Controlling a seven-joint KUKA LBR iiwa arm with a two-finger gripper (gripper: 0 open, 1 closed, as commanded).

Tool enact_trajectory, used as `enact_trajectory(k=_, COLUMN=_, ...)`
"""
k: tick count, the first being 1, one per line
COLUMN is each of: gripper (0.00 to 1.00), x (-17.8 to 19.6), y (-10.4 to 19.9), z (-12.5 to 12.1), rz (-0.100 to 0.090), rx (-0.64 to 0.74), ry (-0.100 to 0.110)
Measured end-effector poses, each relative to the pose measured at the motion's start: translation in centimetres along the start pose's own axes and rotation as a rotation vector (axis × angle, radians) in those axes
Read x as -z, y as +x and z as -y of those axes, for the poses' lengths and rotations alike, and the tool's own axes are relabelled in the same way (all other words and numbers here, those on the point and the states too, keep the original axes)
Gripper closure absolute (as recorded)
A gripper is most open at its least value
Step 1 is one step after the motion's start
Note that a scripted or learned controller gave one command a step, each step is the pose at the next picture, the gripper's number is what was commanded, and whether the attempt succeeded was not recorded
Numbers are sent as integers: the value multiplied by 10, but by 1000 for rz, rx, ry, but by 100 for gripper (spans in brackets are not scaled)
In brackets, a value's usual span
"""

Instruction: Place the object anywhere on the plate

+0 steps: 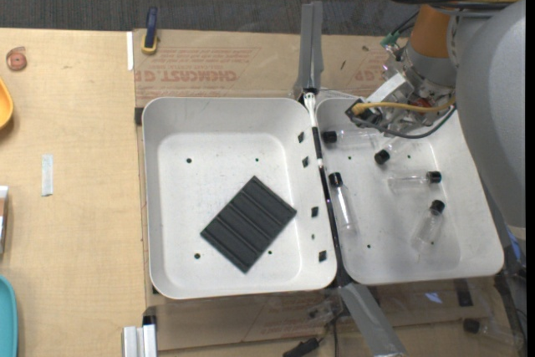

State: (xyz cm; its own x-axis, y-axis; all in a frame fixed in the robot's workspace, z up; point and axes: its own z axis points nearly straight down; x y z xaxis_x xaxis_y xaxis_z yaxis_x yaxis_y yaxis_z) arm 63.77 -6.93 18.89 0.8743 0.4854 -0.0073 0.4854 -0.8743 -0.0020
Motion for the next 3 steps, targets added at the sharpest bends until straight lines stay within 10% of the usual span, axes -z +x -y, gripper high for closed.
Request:
enact_trajectory(k=1, gripper=100, x=143, y=34, z=76, rz=-3, rx=361, ry=-3)
enact_trajectory(k=2, gripper=100, x=88, y=66, z=134, rz=-2, rx=621, ry=-2)
enact_trajectory(k=3, gripper=100, x=112, y=86, z=111, rz=-4, rx=1163, ry=-7)
